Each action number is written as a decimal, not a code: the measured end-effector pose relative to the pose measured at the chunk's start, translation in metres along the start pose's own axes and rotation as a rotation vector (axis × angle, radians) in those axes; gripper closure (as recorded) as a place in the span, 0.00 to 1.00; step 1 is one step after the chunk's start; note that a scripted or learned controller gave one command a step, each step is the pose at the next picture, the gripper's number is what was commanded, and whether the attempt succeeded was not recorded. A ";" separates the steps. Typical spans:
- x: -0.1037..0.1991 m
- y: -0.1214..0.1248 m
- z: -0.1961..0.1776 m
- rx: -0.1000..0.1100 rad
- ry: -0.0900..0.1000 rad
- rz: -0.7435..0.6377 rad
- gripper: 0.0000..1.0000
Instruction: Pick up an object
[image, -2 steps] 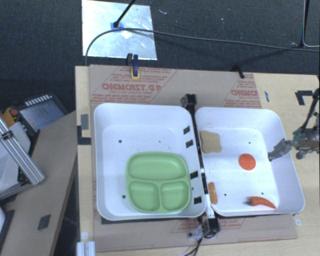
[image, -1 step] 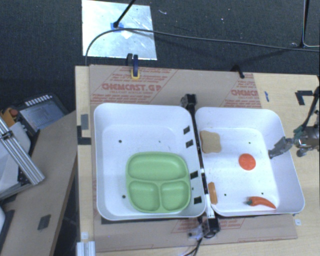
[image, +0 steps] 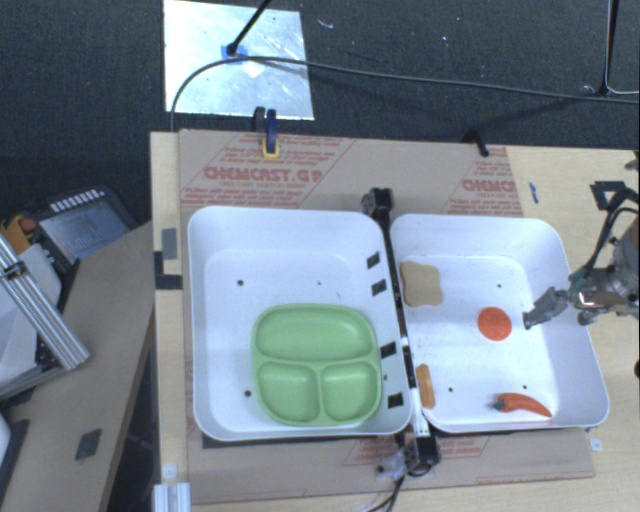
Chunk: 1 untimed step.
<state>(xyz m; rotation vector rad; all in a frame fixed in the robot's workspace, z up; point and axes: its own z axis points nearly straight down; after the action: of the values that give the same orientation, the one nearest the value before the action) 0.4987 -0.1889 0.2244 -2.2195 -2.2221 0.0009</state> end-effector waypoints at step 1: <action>0.005 0.004 0.061 0.002 0.001 0.000 0.00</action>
<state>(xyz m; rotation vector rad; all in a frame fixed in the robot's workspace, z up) 0.5025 -0.1839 0.1633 -2.2174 -2.2208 0.0021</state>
